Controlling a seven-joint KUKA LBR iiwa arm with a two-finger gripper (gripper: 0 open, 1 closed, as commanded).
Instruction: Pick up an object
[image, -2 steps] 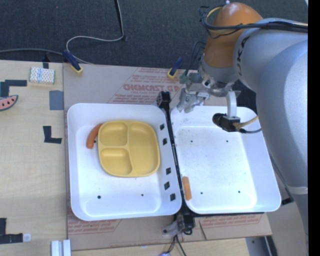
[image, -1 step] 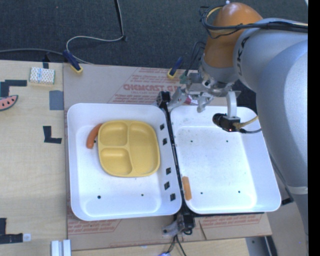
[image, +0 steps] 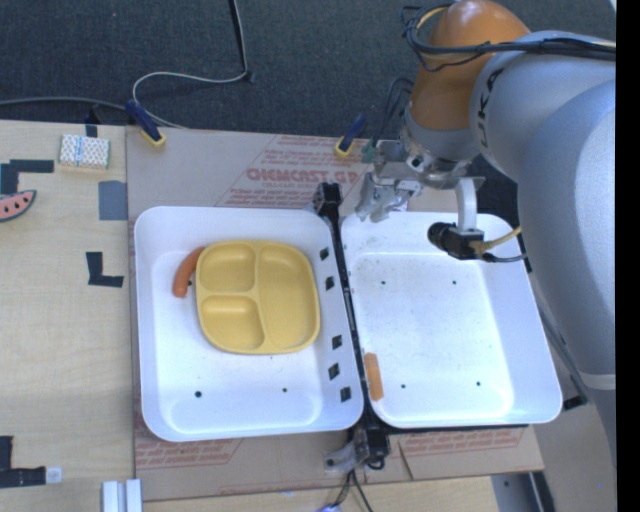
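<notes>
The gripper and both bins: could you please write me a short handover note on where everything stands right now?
Gripper: raised over the far left corner of the right bin, nothing seen between its fingers.
Left bin: yellow divided plate, with an orange sausage-shaped piece against its left edge.
Right bin: a small orange piece lies by the near left wall.
Done: no object picked up so far.
Left: choose an object, descend, grasp and lift it.
</notes>
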